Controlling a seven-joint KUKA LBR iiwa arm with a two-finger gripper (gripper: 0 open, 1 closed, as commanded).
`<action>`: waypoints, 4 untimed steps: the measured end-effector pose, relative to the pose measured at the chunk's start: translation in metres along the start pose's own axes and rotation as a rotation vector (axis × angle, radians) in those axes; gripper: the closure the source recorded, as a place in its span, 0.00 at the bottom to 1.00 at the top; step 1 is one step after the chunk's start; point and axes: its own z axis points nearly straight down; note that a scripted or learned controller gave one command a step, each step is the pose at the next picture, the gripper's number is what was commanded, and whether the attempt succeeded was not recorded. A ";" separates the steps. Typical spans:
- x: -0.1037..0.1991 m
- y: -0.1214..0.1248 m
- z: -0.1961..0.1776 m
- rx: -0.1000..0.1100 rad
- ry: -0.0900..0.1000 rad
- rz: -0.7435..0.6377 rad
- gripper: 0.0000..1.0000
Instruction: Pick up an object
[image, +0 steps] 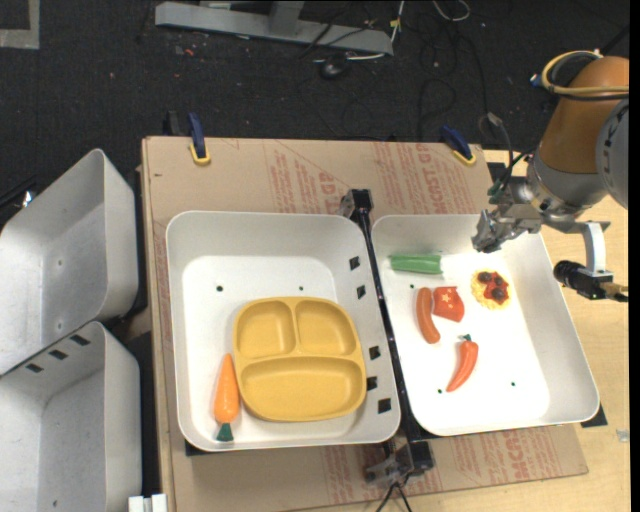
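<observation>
The right bin (560, 330) holds several toy foods: a green pod (416, 264), a red sausage (427, 315), a red pepper piece (448, 303), a small round pizza (491, 290) and a red chili (462, 363). My gripper (489, 235) hangs over the bin's far right part, above and just beyond the pizza. Nothing shows between its fingers.
The left bin (200, 250) carries a yellow divided tray (298, 358) and a carrot (226, 391) beside the tray's left edge. Cardboard (300, 170) underlies both bins. Two white containers (60, 330) stand off to the left. Cables trail from the arm at the right.
</observation>
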 end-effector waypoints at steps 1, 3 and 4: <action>0.000 0.002 -0.036 0.001 0.000 -0.001 1.00; 0.090 -0.031 -0.041 0.009 0.003 -0.003 1.00; 0.132 -0.052 -0.036 0.010 0.003 -0.004 1.00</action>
